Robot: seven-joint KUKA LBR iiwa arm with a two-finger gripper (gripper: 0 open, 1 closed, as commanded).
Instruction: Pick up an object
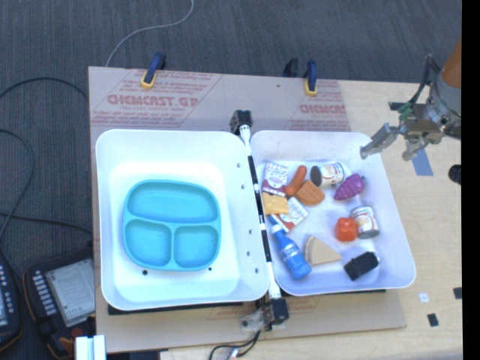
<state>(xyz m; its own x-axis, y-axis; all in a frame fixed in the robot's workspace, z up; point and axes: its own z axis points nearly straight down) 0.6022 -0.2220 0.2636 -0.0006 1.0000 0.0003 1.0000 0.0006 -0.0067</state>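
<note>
Gripper (pixel 394 142) sat at the upper right corner of the right shallow white bin (pixel 397 223), above its rim; we saw its two grey fingers (pixel 375 142) spread apart with nothing between them. We noted the grey arm with the orange band (pixel 452 70) entering from the right edge.

We logged the objects in the right bin: blue plastic bottle (pixel 289 252) lying along the left wall, tan wedge-shaped block (pixel 322 252) just beside it, black rectangular block (pixel 361 265) near the bottom right corner, red round tomato-like toy (pixel 346 229) touching a small white-labelled can (pixel 365 221), purple grape-cluster toy (pixel 349 187), dark-ended cylindrical can (pixel 328 175), orange sausage-shaped toy (pixel 297 179), orange flat bread-like piece (pixel 309 193), and white printed packets (pixel 275 175) crowding the left wall. We saw bare floor along the right wall and in the upper right corner of that bin.

We marked the left shallow white bin (pixel 112 163) holding a light blue three-compartment plastic tray (pixel 172 224), centred, with clear white margin all around. Both bins touched along the middle seam.
</note>
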